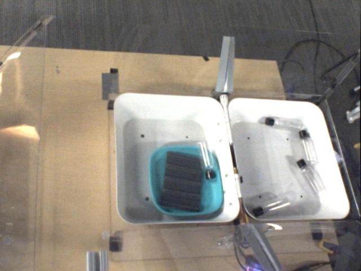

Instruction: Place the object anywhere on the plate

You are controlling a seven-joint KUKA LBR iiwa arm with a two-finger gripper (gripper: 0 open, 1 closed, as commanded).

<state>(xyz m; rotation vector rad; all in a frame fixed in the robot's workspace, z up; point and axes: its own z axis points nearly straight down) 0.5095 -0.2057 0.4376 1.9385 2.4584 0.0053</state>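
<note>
Clear tube (pixel 205 158) with a black cap lies on the right side of the blue-green plate (pixel 154 176). Its cap points to the near side. Just left of it, a dark block (pixel 181 180) with ridges lies in the middle of the plate. The plate sits in the left white bin (pixel 120 151), toward the near right corner. The right white bin (pixel 337 199) has four more clear tubes with black caps: one at the far side (pixel 282 122), two by the right wall (pixel 308 147) (pixel 311 176), and one at the near side (pixel 272 206).
</note>
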